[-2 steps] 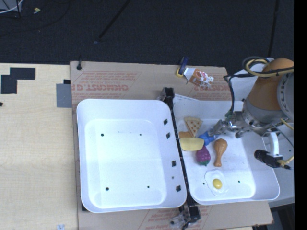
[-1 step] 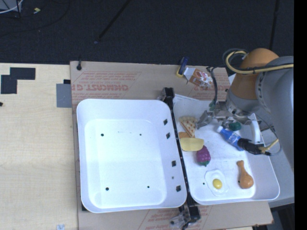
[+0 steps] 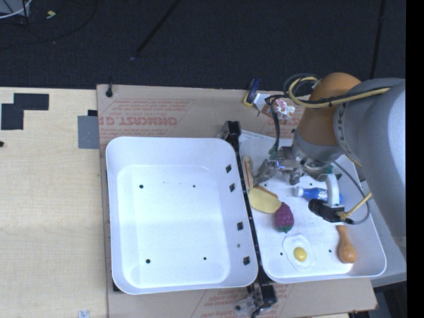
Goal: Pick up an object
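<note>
The grey arm with its orange band reaches down into the right-hand shallow white bin [image 3: 371, 260], and its two-finger gripper [image 3: 281, 167] hangs low over the upper part of that bin, close to the black divider strip [image 3: 242, 197] where the two bins meet. Whether the gripper is parted, closed or clamped on anything cannot be told from this angle.

The loose things lie in the same right-hand bin. A pale yellow, flat, rounded piece [image 3: 264, 200] sits just below the gripper, beside the divider. A dark purple, lumpy toy fruit [image 3: 284, 216] touches its lower right edge. Below that rests a toy fried egg, white with a yellow yolk [image 3: 299, 251]. An orange, pear-shaped toy [image 3: 345, 246] lies near the bin's right wall. A blue and white item [image 3: 318, 193] sits above it, partly under the arm's cables.
</note>
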{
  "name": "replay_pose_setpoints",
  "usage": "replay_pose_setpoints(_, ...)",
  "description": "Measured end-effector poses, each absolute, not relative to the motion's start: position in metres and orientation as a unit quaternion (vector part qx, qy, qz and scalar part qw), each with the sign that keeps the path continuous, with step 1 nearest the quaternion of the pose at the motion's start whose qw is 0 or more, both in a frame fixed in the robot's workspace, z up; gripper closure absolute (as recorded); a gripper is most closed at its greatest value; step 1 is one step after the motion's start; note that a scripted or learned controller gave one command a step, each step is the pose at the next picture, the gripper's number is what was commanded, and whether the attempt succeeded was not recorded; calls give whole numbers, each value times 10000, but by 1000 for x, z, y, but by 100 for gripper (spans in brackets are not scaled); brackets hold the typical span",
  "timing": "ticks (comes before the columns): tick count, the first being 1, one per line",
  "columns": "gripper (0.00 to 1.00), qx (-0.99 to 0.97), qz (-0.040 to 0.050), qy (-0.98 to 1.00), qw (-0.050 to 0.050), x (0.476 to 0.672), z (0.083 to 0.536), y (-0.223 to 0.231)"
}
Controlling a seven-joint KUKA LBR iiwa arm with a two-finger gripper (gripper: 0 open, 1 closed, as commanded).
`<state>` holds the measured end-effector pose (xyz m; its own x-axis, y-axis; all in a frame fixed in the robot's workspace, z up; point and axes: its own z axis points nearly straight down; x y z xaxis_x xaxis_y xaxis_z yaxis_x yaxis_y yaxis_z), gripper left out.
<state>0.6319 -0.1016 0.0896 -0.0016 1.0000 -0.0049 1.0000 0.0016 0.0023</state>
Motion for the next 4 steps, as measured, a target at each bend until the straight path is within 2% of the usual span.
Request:
replay_pose_setpoints(1,0,7079,-78,7062,21,642,90,-92)
replay_pose_setpoints(2,0,7072,28,7070,39,646,211,-93)
replay_pose_setpoints(3,100,7058,-15,7085,-9,644,212,-92)
replay_pose_setpoints(4,100,7049,47,7093,42,646,350,-42)
